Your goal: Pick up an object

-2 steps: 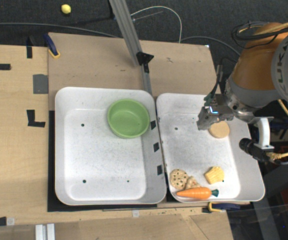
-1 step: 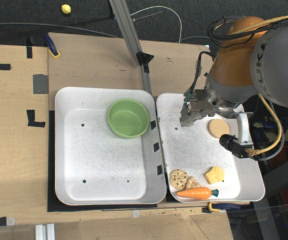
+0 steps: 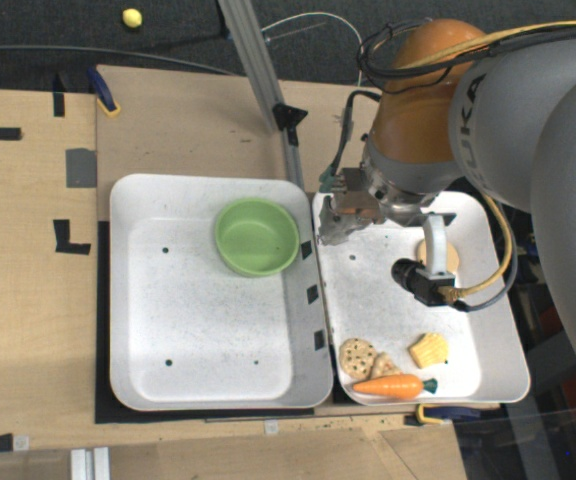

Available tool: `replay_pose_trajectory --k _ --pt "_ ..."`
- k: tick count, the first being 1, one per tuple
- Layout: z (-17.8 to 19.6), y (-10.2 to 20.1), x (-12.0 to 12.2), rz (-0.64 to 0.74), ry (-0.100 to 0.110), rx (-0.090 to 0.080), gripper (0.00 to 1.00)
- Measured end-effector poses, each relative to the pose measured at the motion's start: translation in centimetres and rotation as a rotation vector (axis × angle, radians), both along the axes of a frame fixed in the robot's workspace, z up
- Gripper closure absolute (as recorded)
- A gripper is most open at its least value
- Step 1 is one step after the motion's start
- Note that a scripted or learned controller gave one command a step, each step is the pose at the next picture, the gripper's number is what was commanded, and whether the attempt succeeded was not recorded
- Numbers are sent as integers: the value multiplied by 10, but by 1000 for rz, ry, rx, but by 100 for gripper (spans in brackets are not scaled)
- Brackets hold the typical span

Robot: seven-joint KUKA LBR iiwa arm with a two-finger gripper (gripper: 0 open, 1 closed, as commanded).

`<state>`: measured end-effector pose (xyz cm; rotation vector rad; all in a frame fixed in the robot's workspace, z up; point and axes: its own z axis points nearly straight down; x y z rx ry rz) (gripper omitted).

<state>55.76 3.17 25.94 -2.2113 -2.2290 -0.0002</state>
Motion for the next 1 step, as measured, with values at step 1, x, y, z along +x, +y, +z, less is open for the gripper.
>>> replay_pose_trajectory --k 1 --pt "-12 41 9 -3 1 -1 100"
